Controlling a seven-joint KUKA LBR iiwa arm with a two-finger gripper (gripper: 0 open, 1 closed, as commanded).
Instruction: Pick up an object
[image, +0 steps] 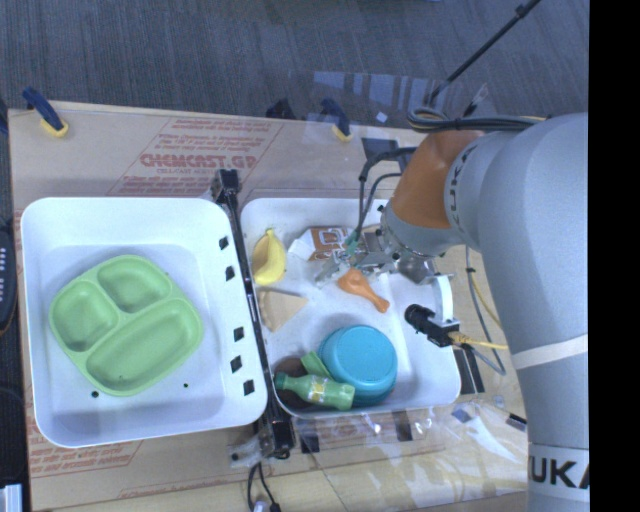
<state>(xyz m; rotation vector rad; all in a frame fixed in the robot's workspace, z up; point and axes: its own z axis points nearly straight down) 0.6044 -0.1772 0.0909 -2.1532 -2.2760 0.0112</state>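
Two shallow white bins sit side by side on a bench covered with brown printed paper. The left bin (60, 400) holds a green divided plate (126, 322) with three compartments, lying flat near the bin's centre.

The right bin (445, 385) holds several things. A yellow banana (268, 257) lies near the bin's left wall, its long axis running roughly from the far edge toward the near edge, curved side toward the divider between the bins. Just below it lies a pale wedge-shaped slice (282, 306), its tip pointing toward the right. A blue bowl (358, 362) rests at the near side of the bin, tilted onto its edge. A green bottle (315, 390) lies on its side along the near wall, its long axis running left to right, neck toward the left, touching the bowl's lower rim. A small printed card (327, 240) lies at the far side.

An orange carrot-shaped toy (363, 289) lies near the bin's middle, its long axis slanting from upper left to lower right, narrow end toward the lower right.

The gripper (345, 258) reaches in from the right, low over the far middle of the bin, just above and left of the toy. Whether its fingers are spread or closed cannot be told.
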